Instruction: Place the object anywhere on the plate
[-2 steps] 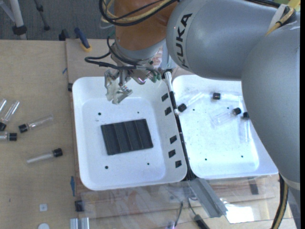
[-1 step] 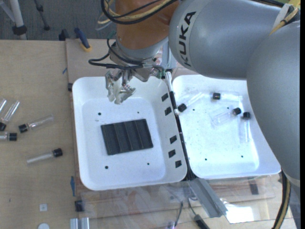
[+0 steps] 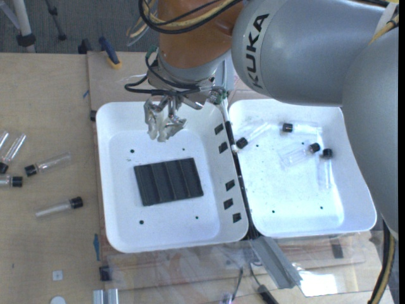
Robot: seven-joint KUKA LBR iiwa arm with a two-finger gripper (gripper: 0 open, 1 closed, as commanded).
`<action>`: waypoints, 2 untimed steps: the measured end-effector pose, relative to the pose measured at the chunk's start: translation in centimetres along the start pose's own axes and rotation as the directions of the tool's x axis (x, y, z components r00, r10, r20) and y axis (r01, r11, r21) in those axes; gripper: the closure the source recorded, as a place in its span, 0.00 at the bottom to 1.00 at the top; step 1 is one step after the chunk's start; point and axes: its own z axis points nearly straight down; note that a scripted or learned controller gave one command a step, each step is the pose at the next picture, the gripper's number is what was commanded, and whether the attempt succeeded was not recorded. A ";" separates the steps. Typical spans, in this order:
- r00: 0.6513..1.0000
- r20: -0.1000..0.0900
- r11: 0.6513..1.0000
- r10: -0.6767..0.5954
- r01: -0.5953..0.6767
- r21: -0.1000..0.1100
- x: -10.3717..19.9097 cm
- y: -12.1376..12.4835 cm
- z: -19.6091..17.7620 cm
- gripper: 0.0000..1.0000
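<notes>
A black ribbed plate lies flat in the middle of the left white bin. My gripper hangs over the far part of that bin, just beyond the plate's back edge. Several clear vials with black caps lie in the right bin: one near its left wall, one at the back and two close together towards the right. The view is too coarse to tell whether anything sits in the gripper.
The arm's grey body and orange band cover the back of both bins. More capped vials lie loose on the wooden bench left of the bins. Black clips line the divider between the bins.
</notes>
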 end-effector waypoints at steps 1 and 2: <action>0.996 -0.001 0.996 -0.086 0.086 -0.001 0.1 0.3 2.4 1.00; 0.990 -0.001 0.990 -0.142 0.142 -0.001 1.7 2.2 1.0 1.00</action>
